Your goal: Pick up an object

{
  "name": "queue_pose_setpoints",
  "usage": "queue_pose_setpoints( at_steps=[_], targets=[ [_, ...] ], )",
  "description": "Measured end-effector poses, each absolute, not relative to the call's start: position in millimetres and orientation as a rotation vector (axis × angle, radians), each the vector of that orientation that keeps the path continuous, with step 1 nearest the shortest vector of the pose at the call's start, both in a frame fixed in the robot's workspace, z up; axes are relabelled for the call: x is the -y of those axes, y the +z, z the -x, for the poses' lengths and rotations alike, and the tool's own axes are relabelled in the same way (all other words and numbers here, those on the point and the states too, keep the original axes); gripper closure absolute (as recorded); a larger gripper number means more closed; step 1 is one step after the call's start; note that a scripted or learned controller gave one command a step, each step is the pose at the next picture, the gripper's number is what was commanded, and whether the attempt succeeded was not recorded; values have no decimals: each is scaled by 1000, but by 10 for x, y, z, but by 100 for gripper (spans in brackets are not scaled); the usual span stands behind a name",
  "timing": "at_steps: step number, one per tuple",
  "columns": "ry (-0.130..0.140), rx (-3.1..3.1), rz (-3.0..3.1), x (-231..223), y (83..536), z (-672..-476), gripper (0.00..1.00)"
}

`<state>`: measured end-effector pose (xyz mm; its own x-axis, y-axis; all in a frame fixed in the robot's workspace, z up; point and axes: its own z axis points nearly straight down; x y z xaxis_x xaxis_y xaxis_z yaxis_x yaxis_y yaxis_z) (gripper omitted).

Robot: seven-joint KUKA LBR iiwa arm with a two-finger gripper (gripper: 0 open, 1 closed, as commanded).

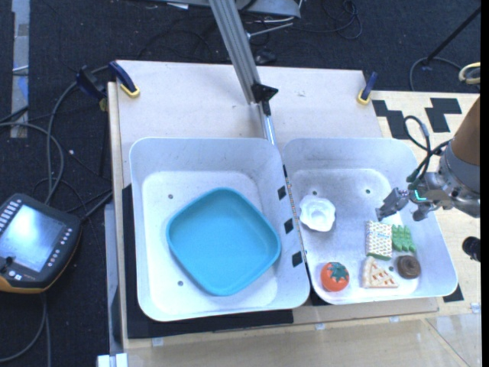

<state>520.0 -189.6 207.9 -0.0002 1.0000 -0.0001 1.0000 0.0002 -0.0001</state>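
My gripper (406,206) hangs over the right side of the right bin (344,153), with its fingers spread apart and nothing between them. Just below it lie a white-and-green patterned block (378,238) and a green ridged piece (403,238). Toward the bin's front sit a red tomato-like toy (334,276), a triangular wedge (377,274) and a small brown donut (409,266). A white crumpled object (317,214) rests to the left of the gripper, near the bin's middle.
The left bin (149,167) holds a large blue square dish (222,240). A metal pole (238,40) slants down to the divide between the bins. A handheld pendant (32,240) lies off the bench at left.
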Motion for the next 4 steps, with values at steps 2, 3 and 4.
queue_pose_setpoints(
  at_steps=[2,3,4],
  targets=[
    [4,2219,2217,1867,1450,-5190,0],
    [0,2221,2224,1878,957,-5194,0],
    [0,2221,2222,1867,1056,-5191,100]
  ],
)
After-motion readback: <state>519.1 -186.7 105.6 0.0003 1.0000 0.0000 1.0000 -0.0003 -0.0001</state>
